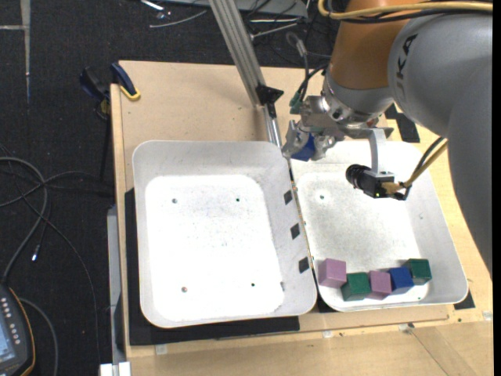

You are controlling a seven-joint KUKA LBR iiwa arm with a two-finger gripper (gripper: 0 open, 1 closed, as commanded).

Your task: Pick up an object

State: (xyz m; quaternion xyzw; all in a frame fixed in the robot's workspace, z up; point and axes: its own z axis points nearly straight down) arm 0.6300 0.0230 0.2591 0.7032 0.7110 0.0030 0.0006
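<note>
Where the right bin (438,233) meets its near rim, five cubes sit in a row: purple cube (333,272), green cube (357,285), another purple, blue cube (401,277), another green. Beyond them, over that bin's far left corner, the pincer (304,145) grips a small blue block (306,144) (lifted clear).

The hand (304,143) holds a blue block (305,145) between its fingers, up over the far edge of the right bin (438,233). Well below the hand, five blocks sit in a row: purple (333,272), green (357,285), purple (380,282), blue (401,277), green (419,270).
</note>
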